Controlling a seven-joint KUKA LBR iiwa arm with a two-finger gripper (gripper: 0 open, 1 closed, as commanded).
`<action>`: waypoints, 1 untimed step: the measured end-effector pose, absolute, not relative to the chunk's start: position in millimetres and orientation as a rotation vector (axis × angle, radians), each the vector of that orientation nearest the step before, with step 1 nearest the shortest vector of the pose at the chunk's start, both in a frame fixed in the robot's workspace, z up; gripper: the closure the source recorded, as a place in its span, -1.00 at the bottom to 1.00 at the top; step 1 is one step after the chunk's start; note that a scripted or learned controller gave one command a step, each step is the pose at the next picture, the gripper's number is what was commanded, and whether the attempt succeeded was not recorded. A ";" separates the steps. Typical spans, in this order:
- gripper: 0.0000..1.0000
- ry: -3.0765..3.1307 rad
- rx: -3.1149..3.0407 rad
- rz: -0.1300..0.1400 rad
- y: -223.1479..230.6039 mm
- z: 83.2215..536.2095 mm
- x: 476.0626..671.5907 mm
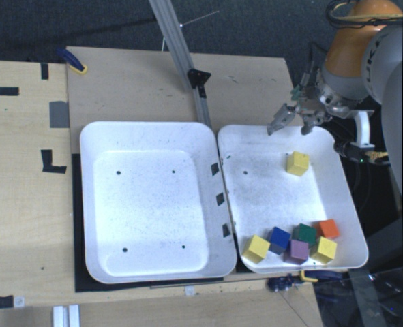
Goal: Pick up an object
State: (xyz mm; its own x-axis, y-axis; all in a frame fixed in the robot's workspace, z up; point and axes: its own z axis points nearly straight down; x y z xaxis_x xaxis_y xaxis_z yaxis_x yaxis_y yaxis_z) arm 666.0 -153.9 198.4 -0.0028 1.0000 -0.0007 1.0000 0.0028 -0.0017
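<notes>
Nothing picked up yet, judging by the layout: gripper poised over the far edge of the right bin, fingers spread apart with nothing between them. Hanging from the grey arm reaching in from the right, orange band above the wrist. Closest candidate a lone yellow cube, just below and slightly to the right of the fingertips in the picture, near but apart from them, resting on the bin floor, one corner turned toward the camera. Small, matte, sharp-edged, apparently solid; clear space on every side, so probably an easy target for a straight descent. Well farther from the tool, along the near wall of the same bin, a tight cluster: another yellow cube at the left end, then a blue cube, a green cube, a purple cube, a third yellow one and an orange cube, most touching or nearly touching their neighbours, likely awkward to grasp singly. Left bin off to the far side of the tool. Still to do, by this reading: line up over a cube, descend, close, lift.
</notes>
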 end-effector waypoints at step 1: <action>-1.00 -2.224 -2.219 0.004 -154.2 198.4 665.9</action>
State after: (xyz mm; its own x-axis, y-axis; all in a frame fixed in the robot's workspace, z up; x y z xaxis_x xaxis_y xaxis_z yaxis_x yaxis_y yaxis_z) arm 665.9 -154.2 198.4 -0.0025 1.0000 -0.0017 1.0000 0.0025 -0.0018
